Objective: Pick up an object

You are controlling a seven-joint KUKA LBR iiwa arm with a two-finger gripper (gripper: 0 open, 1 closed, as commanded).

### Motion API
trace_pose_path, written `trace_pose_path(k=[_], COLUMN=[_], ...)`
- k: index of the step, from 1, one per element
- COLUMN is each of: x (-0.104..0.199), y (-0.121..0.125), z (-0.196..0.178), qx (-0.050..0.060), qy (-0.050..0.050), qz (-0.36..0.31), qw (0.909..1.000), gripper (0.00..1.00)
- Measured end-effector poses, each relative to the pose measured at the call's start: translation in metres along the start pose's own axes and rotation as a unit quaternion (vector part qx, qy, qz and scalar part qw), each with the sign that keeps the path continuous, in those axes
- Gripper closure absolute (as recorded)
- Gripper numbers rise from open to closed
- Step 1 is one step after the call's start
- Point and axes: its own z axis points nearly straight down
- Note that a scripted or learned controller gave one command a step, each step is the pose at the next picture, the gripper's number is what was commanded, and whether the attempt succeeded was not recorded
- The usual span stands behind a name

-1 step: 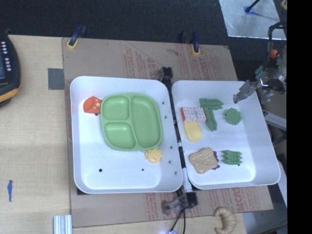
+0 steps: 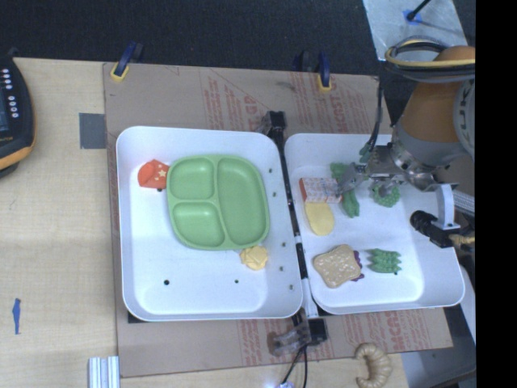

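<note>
From above at a slant, the bench carries two shallow white bins side by side. The left bin point(image 2: 133, 281) holds a green divided plate point(image 2: 218, 201), with a red toy point(image 2: 152, 174) touching the plate's upper left edge and a small yellow lump point(image 2: 254, 257) just beside its lower right corner.

The right bin point(image 2: 440, 285) holds the loose pieces the arm could take: a green leafy piece point(image 2: 350, 200) near the top, a second green piece point(image 2: 387, 195) just to its right, a pale yellow piece point(image 2: 320, 217) below a small pink and white packet point(image 2: 317, 188), a brown slice of bread point(image 2: 337, 266) toward the front, and a green pea pod point(image 2: 384, 260) just beside the bread.

The arm point(image 2: 432, 107) reaches in from the right, and the gripper point(image 2: 373, 171) hangs low over the upper part of the right bin, close above the two green pieces. The metal parts blur together there, so I cannot tell how the pincer stands, nor whether it touches either piece.

As for progress, nothing looks lifted: every piece appears to lie flat on a bin floor. The arm seems positioned for a try at one of the green pieces, so closing on one and raising it are likely left to do.
</note>
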Motion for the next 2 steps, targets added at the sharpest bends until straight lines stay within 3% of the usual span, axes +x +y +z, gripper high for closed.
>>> trace_pose_path(k=[1, 2], x=[0.006, 0.005], y=[0.048, 0.049], z=[0.055, 0.038], qx=[-0.011, -0.014], qy=[-0.003, -0.003], qz=[0.002, 0.001], qw=[0.9999, 0.9999], gripper=[0.00, 1.00])
